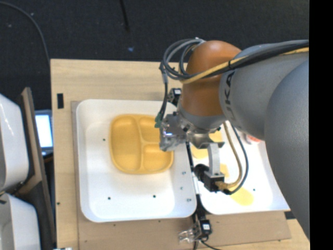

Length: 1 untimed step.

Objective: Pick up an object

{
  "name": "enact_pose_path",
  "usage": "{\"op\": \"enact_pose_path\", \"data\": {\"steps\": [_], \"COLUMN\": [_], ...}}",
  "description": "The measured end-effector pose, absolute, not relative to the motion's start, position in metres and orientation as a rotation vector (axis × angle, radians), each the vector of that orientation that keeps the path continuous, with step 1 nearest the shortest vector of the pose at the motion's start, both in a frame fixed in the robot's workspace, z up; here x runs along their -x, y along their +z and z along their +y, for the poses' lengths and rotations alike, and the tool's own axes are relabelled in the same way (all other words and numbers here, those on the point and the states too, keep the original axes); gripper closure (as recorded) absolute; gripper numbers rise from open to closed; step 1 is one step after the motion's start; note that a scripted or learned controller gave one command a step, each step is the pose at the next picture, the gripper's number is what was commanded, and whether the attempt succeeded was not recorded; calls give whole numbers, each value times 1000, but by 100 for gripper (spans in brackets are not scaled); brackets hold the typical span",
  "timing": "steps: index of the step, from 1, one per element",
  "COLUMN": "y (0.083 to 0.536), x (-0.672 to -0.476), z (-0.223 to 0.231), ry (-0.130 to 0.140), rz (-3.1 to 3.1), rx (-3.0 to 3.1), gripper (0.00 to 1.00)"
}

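Just left of the fingers (167,134), yellow divided tray (139,144) in the left bin (93,191); finger spread unclear.

My arm (260,87) is grey with an orange band (208,77) above the wrist. Below me lies a plain yellow divided tray (135,145) in a white bin (93,191), on a pale wood bench (104,79).

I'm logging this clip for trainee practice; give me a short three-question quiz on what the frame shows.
1. True or false: the yellow divided tray lies in the left bin.
2. Over which edge of the tray does the gripper sit: A left, B right, C near?
3. What colour is the flat object in the right bin?

Key: 1 true; 2 B; 3 yellow.
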<state>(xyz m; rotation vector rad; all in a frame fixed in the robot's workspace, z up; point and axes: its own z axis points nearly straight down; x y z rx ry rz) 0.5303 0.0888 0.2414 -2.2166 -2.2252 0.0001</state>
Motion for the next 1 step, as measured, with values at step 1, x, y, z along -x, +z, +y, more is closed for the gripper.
{"op": "enact_pose_path", "data": {"steps": [1], "y": [242], "x": [-531], "z": [87], "ry": [-1], "rz": [-2221], "rx": [2222], "gripper": [0]}}
